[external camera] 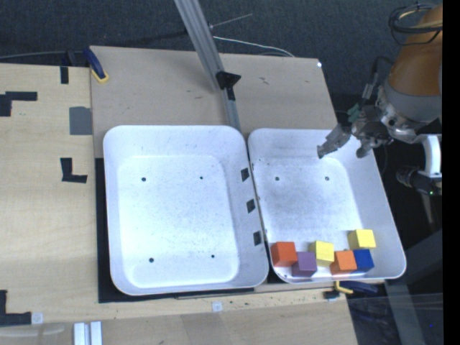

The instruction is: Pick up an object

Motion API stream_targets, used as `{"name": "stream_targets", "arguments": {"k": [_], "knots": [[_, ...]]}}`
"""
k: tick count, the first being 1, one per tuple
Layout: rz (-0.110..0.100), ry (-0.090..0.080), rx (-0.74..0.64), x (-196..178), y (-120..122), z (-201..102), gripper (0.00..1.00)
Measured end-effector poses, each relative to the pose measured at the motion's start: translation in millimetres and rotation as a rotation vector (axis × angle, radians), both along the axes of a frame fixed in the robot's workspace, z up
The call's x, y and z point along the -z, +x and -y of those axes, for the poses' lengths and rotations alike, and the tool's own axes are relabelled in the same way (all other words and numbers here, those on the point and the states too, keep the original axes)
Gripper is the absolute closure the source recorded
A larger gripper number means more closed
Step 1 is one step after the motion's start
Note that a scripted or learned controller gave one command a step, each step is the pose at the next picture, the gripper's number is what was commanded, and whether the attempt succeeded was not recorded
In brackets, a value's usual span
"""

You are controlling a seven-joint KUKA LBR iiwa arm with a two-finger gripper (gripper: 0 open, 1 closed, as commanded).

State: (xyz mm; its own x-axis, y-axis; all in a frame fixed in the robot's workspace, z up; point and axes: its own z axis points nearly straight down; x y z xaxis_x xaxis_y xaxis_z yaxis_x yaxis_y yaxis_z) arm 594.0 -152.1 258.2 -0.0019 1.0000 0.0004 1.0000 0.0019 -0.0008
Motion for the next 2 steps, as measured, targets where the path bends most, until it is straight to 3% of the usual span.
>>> {"name": "stream_targets", "arguments": {"k": [1,2], "knots": [[-0.002,-0.001,0.0,20,-7,-21,0.0],[-0.001,0.002,-0.004,5,-36,-67,0.0]]}}
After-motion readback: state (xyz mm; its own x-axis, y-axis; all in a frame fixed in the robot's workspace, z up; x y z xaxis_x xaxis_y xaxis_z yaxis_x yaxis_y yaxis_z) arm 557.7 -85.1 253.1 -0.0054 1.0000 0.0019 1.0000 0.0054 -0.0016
